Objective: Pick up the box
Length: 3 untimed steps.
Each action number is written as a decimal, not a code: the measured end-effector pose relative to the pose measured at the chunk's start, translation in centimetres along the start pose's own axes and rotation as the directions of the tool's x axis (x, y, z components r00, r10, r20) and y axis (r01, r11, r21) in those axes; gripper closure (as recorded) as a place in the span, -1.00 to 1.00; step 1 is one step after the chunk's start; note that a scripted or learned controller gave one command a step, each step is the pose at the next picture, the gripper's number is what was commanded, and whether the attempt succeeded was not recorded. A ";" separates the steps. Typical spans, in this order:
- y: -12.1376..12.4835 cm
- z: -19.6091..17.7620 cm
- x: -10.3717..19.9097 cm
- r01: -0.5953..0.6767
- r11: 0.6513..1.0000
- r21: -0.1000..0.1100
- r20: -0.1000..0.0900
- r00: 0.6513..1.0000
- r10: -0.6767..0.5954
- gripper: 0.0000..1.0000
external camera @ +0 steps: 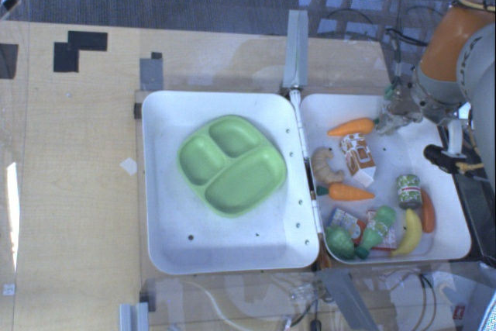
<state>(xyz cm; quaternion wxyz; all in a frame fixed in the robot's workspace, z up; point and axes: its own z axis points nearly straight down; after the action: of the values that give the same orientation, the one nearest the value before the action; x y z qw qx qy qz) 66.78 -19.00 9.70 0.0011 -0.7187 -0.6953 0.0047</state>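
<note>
here, end effector (390,118) by carrot (351,127), its opening unclear, box (358,153) nearby, arm (465,50) cropped at right

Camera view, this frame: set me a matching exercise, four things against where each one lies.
Things:
1. green divided plate
2. box
3. banana
4. gripper

Places:
A. near corner of the right bin
B. middle of the left bin
C. above the right bin's far edge, beside a carrot
D. between the two carrots, right bin

Pairs: 1-B, 2-D, 3-A, 4-C
</note>
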 end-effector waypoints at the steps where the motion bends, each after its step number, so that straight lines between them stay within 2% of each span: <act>1: 0.2 -14.1 0.3 -0.106 0.994 -0.014 -0.005 0.994 0.106 1.00; 2: -2.7 -33.8 0.5 -0.433 0.901 -0.010 -0.008 0.901 0.433 1.00; 3: -0.3 -33.7 8.0 -0.715 0.699 -0.003 -0.009 0.699 0.715 1.00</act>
<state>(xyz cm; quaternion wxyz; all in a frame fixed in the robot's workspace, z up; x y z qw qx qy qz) 66.98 -10.86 43.35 -0.0004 -0.9322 -0.3620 0.0002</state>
